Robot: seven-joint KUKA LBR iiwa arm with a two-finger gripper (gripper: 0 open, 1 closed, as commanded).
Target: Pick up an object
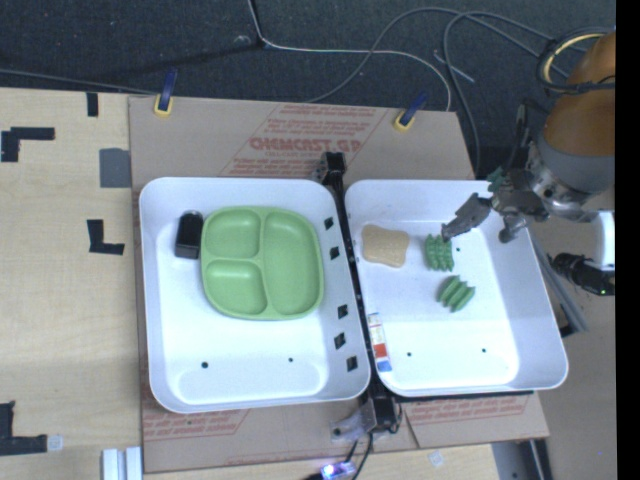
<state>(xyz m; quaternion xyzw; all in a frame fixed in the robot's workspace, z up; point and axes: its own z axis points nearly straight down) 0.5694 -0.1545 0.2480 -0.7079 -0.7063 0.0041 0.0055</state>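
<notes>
In the right bin [520, 353] lie a tan, bread-like piece [385, 246] and two green ridged pieces: one [438, 252] near the middle, the other [456, 293] just below it. My gripper [484, 225] hangs over the bin's upper right part, up and to the right of the upper green piece. Its two dark fingers [460, 218] stand apart with nothing between them, so it is open. The left finger's tip is close above that green piece.
The left bin [170, 368] holds a green divided plate [263, 263] and a small black block [189, 235]. A small white and red stick [377, 340] lies by the right bin's left wall. Cables run across the dark surface behind the bins.
</notes>
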